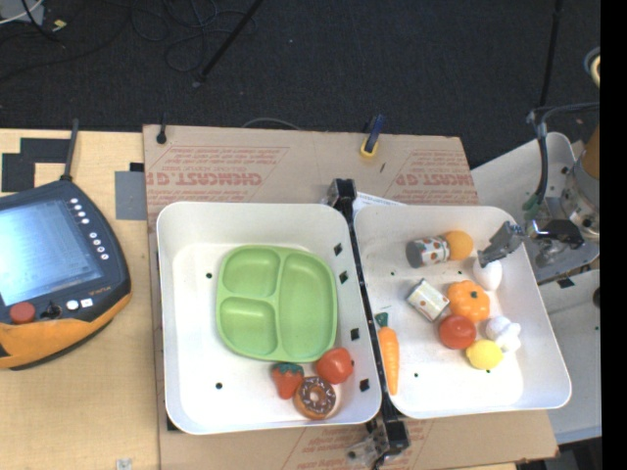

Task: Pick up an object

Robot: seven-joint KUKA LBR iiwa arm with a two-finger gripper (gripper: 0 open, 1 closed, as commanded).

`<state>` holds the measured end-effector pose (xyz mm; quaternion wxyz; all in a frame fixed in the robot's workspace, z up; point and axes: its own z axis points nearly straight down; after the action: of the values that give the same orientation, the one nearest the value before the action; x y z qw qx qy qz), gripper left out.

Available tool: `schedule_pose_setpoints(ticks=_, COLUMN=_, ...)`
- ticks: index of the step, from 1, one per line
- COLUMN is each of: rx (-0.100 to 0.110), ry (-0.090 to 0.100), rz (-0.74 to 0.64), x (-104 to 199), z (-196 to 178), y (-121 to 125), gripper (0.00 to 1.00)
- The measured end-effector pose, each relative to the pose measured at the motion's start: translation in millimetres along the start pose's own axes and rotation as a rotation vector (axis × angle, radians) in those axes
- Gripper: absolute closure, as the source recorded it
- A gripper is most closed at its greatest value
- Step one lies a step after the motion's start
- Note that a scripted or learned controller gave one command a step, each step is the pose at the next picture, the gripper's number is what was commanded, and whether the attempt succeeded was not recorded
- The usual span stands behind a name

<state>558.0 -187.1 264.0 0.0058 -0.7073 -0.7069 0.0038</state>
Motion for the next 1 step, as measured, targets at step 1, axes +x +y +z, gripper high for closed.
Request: schedule_pose_setpoints(ticks=1, rx=-0.011, ry=-0.002, rz=-0.002, x=-0.1, z=-7.0, y=1.8, gripper=0.00)
